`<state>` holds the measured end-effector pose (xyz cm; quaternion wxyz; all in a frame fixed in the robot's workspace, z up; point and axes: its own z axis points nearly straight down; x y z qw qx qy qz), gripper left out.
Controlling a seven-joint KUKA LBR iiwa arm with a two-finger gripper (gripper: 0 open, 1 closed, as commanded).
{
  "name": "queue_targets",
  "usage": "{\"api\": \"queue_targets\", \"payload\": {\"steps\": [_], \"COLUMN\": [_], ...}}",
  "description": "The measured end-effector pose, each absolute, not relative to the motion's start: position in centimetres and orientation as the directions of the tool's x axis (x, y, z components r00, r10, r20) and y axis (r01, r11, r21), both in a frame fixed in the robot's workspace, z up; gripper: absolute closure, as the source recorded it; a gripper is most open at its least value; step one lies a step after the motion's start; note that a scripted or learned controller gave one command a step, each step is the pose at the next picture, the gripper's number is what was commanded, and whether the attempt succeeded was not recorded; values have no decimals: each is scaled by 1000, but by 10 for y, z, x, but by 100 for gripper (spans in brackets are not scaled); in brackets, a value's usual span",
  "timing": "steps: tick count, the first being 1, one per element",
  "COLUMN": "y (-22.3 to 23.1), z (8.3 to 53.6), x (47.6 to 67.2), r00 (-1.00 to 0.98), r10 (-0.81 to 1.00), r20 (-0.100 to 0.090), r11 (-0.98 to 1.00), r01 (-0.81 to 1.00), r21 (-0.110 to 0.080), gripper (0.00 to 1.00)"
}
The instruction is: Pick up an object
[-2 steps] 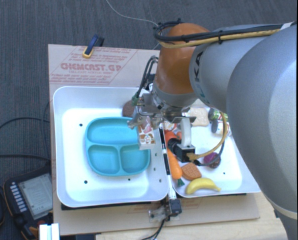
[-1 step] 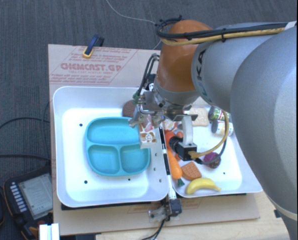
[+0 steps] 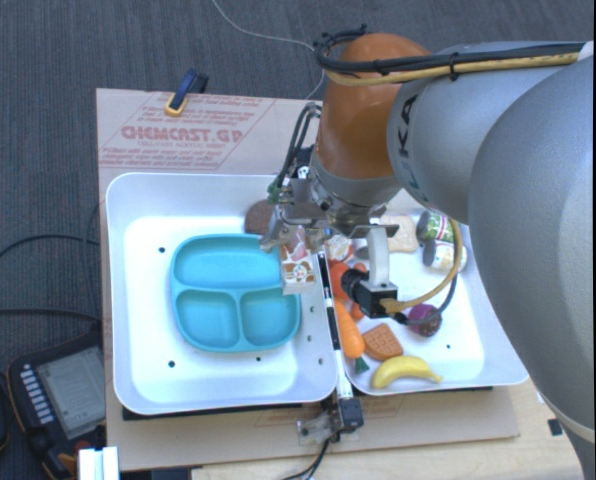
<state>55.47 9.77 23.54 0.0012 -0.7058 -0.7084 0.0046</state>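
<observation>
We see 2 glossy white plastic bins (image 3: 128,298), a smooth blue plastic tray (image 3: 233,293), matt brown cardboard (image 3: 178,138) and rough dark carpet (image 3: 38,68).

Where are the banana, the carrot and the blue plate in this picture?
banana (image 3: 406,371): camera view, middle of its curved yellow body.
carrot (image 3: 349,334): camera view, thick orange middle.
blue plate (image 3: 223,268): camera view, floor of its large top compartment.

We can't really make out the gripper (image 3: 300,240) under the wrist, it's lost in cables and brackets. The arm (image 3: 498,158) runs off the frame at 3 o'clock and covers much of the right bin (image 3: 475,363). A brown thing (image 3: 259,215) peeks out at the wrist's 9 o'clock, too hidden to name.
</observation>
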Motion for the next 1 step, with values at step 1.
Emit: {"api": "queue_targets", "payload": {"steps": [1], "y": [98], "z": [245], "x": [555], "r00": [-4], "r10": [1000], "r20": [-6], "r11": [4], "r01": [1000], "r21": [-10], "gripper": [100]}}
